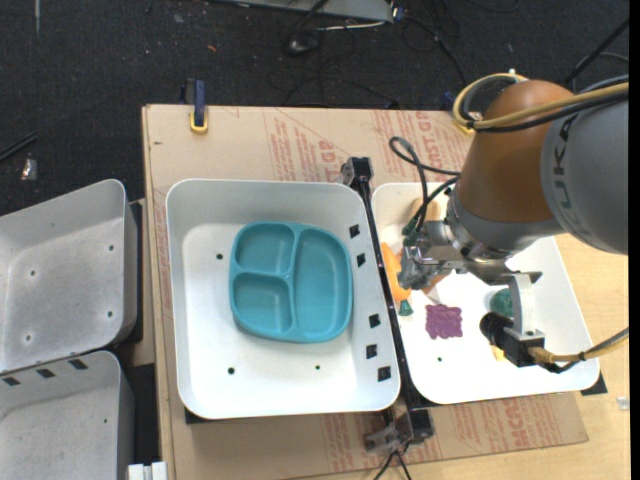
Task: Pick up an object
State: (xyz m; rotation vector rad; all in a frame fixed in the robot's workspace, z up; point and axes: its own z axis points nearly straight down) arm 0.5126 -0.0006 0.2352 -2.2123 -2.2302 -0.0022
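My gripper (418, 268) hangs low over the left part of the right bin (560, 378), under the orange wrist band. An orange object (392, 268) lies right beside it along the bin's left wall, partly hidden by the gripper. A small dark green piece (406, 308) sits just below that. On the bin floor, a little below and to the right of the gripper, lies a flat purple object (444, 321). A green object (503, 301) shows further right, partly covered by the wrist. Whether anything is between the fingers is hidden.
The left bin (190, 268) holds a teal divided plate (292, 281). Black clips line the wall between the two bins. The arm's bulk covers the upper half of the right bin. Spare white bins lie off the bench to the left.
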